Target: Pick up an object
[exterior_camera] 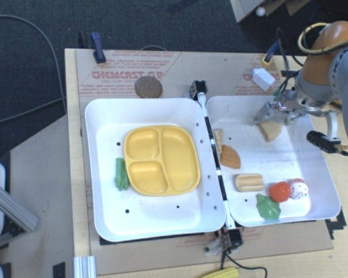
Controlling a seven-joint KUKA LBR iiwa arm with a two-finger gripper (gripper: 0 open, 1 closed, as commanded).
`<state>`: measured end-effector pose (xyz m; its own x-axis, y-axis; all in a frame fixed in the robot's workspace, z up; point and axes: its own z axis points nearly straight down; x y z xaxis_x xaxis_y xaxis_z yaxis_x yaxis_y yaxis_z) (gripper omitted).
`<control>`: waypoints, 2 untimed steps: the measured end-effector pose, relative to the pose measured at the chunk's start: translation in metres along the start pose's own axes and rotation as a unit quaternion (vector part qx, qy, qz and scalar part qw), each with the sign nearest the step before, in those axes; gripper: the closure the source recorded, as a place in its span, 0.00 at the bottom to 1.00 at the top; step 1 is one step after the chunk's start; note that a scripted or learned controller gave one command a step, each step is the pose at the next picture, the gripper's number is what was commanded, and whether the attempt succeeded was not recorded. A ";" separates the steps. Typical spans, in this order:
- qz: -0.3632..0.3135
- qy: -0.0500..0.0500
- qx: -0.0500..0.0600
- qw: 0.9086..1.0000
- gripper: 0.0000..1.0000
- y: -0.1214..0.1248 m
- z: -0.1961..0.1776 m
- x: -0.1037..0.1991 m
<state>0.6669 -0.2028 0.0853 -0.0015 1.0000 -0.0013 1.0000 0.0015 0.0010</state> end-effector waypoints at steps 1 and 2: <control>-0.001 -0.002 -0.002 1.000 1.00 0.001 -0.011 0.000; 0.000 0.002 0.000 1.000 1.00 -0.009 0.000 0.077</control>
<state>0.6578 -0.1256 0.0855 -0.0015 1.0000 0.0017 1.0000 0.0015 0.0009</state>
